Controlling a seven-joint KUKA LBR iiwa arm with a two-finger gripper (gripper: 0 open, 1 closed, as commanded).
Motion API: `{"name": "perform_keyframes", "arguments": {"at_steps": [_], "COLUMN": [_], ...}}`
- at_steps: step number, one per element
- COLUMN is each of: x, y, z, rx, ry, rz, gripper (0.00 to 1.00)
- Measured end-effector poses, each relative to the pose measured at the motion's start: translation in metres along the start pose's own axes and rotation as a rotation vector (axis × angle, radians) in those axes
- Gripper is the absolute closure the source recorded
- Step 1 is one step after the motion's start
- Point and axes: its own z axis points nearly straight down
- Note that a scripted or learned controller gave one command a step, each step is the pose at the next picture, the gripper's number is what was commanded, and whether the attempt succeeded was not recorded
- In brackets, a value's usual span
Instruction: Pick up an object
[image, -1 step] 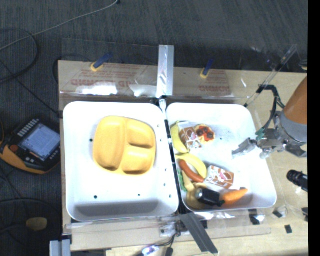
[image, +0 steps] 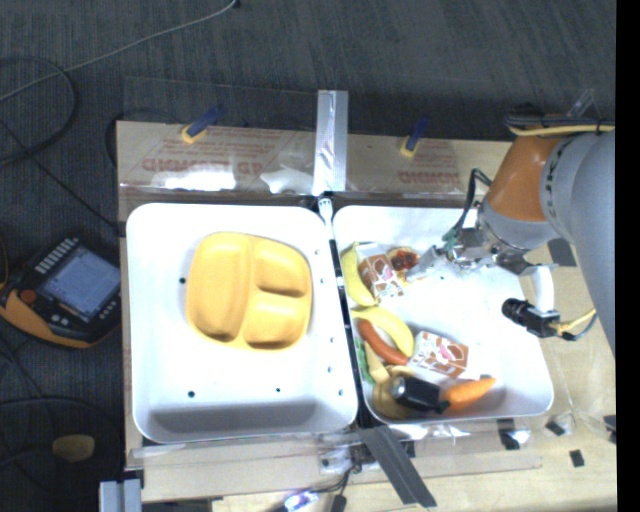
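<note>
Over the right bin my arm reaches in from the right side, and my tool hangs near the back wall, above bare white floor. If it is open or closed I cannot tell; the wrist and cables cover that part. Nothing is seen held in it.

I judge the tool is placed there because the objects lie close by, to its left and toward the front. Nearest is a small snack packet with a dark red piece beside it, just beside the tool. A banana leans against the wall between the two bins. More to the front lie a sausage on a yellow piece, a second packet, a carrot and a black object; these touch each other in a heap, so a clean grasp there looks difficult.

The nearest packet seems the easiest choice, because it has free floor on its right side. The banana is too close to the wall.

Inside the left bin rests a yellow divided tray, well apart from me. A black part of my own arm hangs over the right bin too. Outside the desk, at the left, lies a handheld controller.
</note>
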Motion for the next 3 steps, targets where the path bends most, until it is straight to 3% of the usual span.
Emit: {"name": "perform_keyframes", "arguments": {"at_steps": [1,2,3], "x": [0.033,0.036,0.035], "y": [0.030,0.035,-0.011], "z": [0.002,-0.017,-0.014], "rx": [0.007,-0.003,-0.034], "ry": [0.000,0.001,-0.012], "rz": [-0.033,-0.038,-0.313], "gripper": [0.00,1.00,1.00]}}
